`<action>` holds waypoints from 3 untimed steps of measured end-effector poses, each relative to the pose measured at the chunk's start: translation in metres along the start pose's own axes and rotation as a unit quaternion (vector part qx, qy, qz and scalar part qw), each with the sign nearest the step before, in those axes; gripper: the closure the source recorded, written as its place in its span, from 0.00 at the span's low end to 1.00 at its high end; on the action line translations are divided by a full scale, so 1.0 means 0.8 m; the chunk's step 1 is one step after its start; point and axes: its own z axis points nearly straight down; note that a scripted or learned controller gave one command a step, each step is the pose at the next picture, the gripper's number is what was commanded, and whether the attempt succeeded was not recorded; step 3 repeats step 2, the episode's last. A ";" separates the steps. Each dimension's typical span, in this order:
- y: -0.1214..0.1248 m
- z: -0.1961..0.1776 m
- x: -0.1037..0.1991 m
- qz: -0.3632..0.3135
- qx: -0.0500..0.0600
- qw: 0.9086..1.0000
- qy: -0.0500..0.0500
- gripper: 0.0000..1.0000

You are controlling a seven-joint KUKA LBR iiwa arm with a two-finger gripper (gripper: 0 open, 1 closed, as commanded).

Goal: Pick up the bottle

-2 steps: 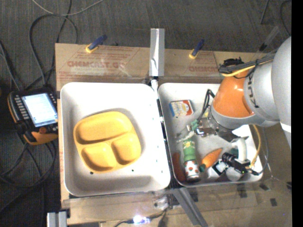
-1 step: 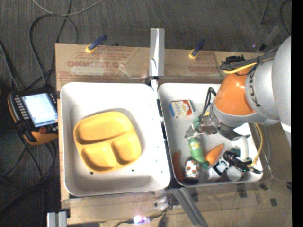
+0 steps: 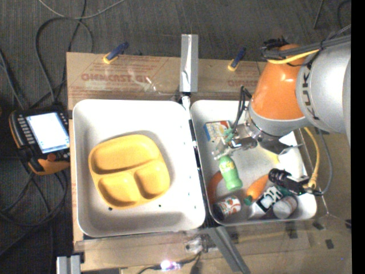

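A small green bottle point(image 3: 230, 173) with a pale cap lies in the right bin point(image 3: 308, 210), near its left side, cap pointing to the far side. My gripper point(image 3: 230, 142) hangs right above the bottle's cap end, reaching in from the right under the orange wrist band. From this angle I cannot make out any contact between the gripper and the bottle.
Around the bottle lie an orange piece point(image 3: 215, 182), a carrot-like toy point(image 3: 256, 185), a red-labelled can point(image 3: 228, 206), a black-and-white pack point(image 3: 268, 199), a grey can point(image 3: 284, 207) and a blue-white carton point(image 3: 215, 131). The left bin point(image 3: 82, 210) holds a yellow divided plate point(image 3: 130, 169).
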 end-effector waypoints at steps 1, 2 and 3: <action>-0.039 -0.083 -0.038 -0.052 0.000 0.999 -0.001 1.00; -0.034 0.030 0.003 -0.059 0.001 0.998 0.001 1.00; -0.034 0.030 0.003 -0.059 0.001 0.998 0.001 1.00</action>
